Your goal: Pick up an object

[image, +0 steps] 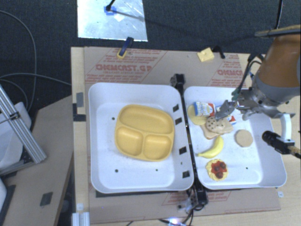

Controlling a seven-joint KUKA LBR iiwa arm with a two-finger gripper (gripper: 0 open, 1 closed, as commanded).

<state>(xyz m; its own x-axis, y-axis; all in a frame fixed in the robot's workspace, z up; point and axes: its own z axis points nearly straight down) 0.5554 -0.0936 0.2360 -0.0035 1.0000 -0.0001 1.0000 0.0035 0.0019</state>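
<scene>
The right bin point(263, 173) holds several toy foods. A white carton with blue and red print point(203, 108) lies at its far left, next to a chocolate-chip cookie point(215, 124) on a tan slice. A banana point(212, 148) lies below them, and a small pizza with red topping point(217, 169) sits near the front. A plain round biscuit point(243, 138) rests in the middle. My gripper point(227, 109) hangs just above the cookie and the carton's right end, reaching in from the right. I see nothing held between its fingers.
The left bin point(101, 140) holds a yellow divided tray point(143, 132). A yellow block point(205, 55) and a blue-and-yellow tool point(125, 47) lie on the cardboard behind the bins. A silver sheet point(112, 13) lies farther back.
</scene>
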